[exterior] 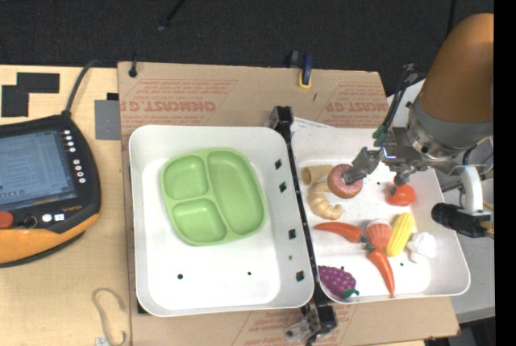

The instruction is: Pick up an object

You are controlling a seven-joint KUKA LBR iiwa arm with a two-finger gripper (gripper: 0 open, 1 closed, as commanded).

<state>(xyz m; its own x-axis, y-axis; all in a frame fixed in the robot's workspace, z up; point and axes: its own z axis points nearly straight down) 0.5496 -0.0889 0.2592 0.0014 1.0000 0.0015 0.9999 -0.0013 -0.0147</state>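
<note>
Fingers point(360, 165) of the grey two-finger gripper point(364, 168) reach down at the pink frosted toy doughnut point(347, 182) in the right white bin point(451, 285); whether they pinch it, I cannot tell. Just beside the doughnut lie a tan toy croissant point(326, 203), an orange toy chilli point(342, 231) and a red toy tomato point(401, 193). A green three-compartment plastic tray point(213, 197) sits in the left white bin point(153, 256)
</note>
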